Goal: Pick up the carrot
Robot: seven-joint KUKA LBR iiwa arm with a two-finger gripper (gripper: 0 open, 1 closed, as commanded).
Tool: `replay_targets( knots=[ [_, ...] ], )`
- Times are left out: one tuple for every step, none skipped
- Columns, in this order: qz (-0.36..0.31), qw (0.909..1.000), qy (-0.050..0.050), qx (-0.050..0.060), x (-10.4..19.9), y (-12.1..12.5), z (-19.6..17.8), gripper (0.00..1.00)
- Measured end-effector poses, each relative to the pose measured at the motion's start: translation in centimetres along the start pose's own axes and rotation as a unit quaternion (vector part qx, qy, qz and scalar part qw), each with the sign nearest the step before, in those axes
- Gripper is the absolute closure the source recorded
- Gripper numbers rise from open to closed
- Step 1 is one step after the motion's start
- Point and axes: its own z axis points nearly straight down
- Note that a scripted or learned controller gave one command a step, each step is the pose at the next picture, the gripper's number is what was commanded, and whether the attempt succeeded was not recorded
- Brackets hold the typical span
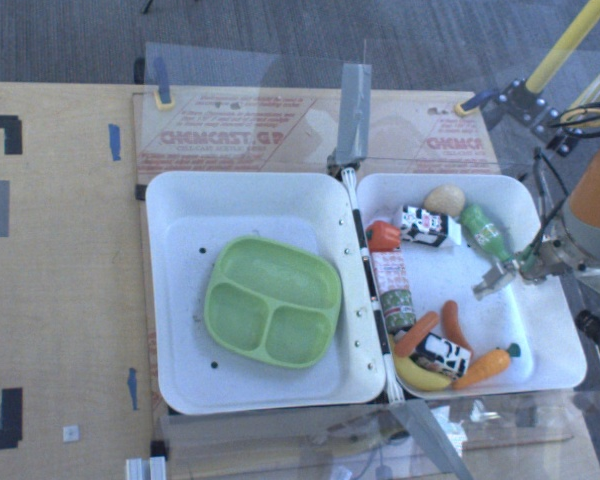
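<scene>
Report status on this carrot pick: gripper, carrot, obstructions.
Gripper low over right bin, nothing held. Carrot at bin's front, untouched. Small carton and banana pressed against carrot.

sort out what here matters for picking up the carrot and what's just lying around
For the job: carrot, tool, right bin.

Lying about: green plate, left bin, banana, green bottle, potato, two sausages.
</scene>
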Motion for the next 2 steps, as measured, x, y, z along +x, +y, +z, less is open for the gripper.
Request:
replay_targets(
  knots=[
    [-0.127, 0.9919, 0.004, 0.001, -0.5, -5.5, 4.7, 0.00],
    [-0.125, 0.9921, 0.001, -0.001, -0.6, -5.4, 3.7, 1.00]
  ],
)
